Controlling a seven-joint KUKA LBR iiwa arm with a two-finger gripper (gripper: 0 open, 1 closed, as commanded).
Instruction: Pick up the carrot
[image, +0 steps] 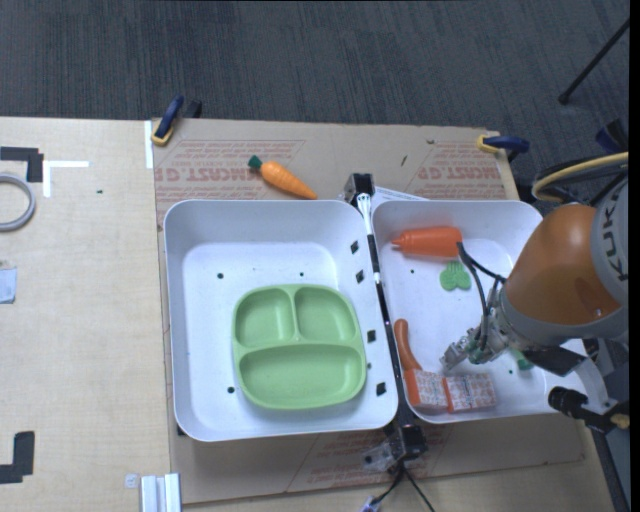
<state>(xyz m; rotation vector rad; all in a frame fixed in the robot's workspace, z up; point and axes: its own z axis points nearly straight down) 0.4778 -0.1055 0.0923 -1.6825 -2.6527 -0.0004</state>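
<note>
Light wooden bench (80, 330), with a sheet of printed brown cardboard (440, 170) spread under two white bins. Blue clamps (168, 118) at the cardboard's far corners. Dark grey carpet (330, 55) beyond the bench. Left bin (195, 250) holding a green divided plate (298, 345). Right bin (520, 225) holding an orange tapered piece (428, 241) near its far wall, a small green scrap (455, 278) just below that, a long reddish stick (405, 362) along its left wall and a flat printed packet (457, 392) by its near wall.

Carrot (283, 177) outside both bins, flat on the bare cardboard just behind the left bin's far right corner. Long axis on a slant, from upper left to lower right in the view. Green stub at the upper-left end; pointed tip at the lower right, aimed toward the black clip (359, 186) where the two bins meet, and stopping short of it.

Gripper (470, 350) low inside the right bin, beneath the arm's orange band (560, 270), just above the packet and right of the reddish stick. Whether spread or pressed together: cannot tell, with the tool small and cluttered by cables. Nothing seen pinched in it. Carrot well apart from the gripper, up and to the left of it, across the far rim of the bins.
</note>
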